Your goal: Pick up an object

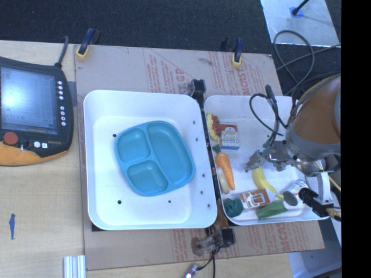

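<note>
The jaws (261, 158) hang low over the right bin (246, 104), just above the banana (264, 180); whether they are parted or closed cannot be told, and nothing shows between them. The likely trouble is crowding: the carrot (225, 170), a small carton (255, 199) and a green piece (271, 209) lie close by, so a descent could nudge neighbours or pinch two at once (the bin wall is near too). The left bin (98, 155) holds a blue divided plate (154, 157); a teach pendant (32, 116) rests on the worktop (35, 213), well apart.
</note>
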